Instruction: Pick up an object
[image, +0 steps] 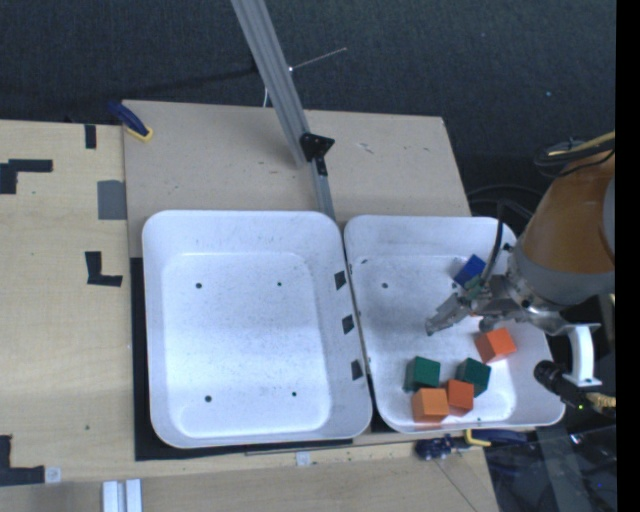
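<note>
Bench: plywood top, two shallow white bins side by side. Left bin has nothing to pick in it. Right bin holds all the candidates, clustered at its near right.

Arm reaches in from the right, wrist over the right bin's right side. Gripper is low over the bin floor, pointing left, mid-bin. Jaws look slightly apart with nothing between them, though the tips blur against the white floor, so low confidence on that.

Blocks, all small cubes:
- blue block, far side, just beside the gripper body
- orange block, just near of the wrist, close to the fingers
- green block and second green block, nearer
- two orange blocks and, touching, at the near edge

Step, by my read: approach/descend, no grasp yet. Fingertips sit on bare floor between the blue block and the near cluster, not aligned with any cube.

Next move calls for picking a target and recentring. The lone orange block by the wrist or the blue one look easiest, being apart from neighbours. The touching orange pair leaves little finger clearance.
</note>
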